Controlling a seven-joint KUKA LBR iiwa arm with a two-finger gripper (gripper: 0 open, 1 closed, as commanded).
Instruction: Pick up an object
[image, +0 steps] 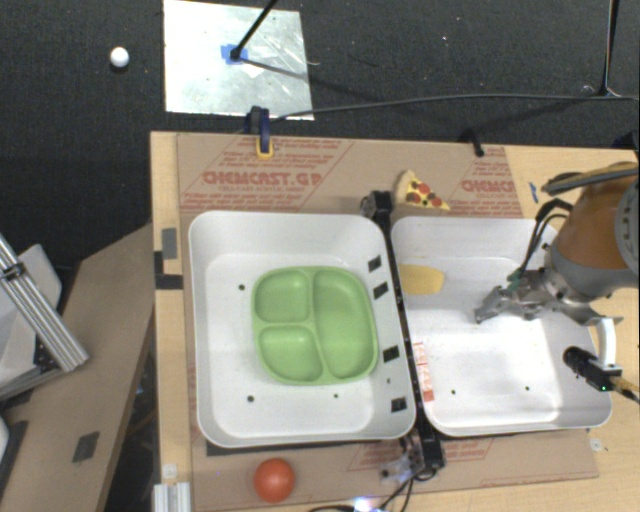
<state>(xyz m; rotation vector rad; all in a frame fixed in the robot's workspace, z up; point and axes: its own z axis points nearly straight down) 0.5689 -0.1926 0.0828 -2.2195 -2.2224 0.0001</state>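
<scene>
A flat yellow piece (421, 279) lies on the floor of the right bin (480, 400), close against that bin's left wall and toward its far end. It rests alone, touching nothing else. Further into the right bin, toward its right side, the gripper (488, 305) hangs low over the white floor, well apart from the yellow piece; its metal fingers (497, 298) point left toward it with nothing between them. At this slant they are a blur of grey, so whether they stand apart or together cannot be told. Behind them the arm (600, 250) rises over the right bin's right wall, its orange band uppermost.

Left of the right bin, and touching it along a row of black clips, sits the left bin (215, 330), which carries a green divided plate (314, 324) at its middle. Beyond the right bin's far-left corner a pizza-slice toy (421, 192) lies on the cardboard-covered surface (300, 170). Nearer the camera than the left bin, a red-orange ball (273, 479) rests on the surface's front edge.
</scene>
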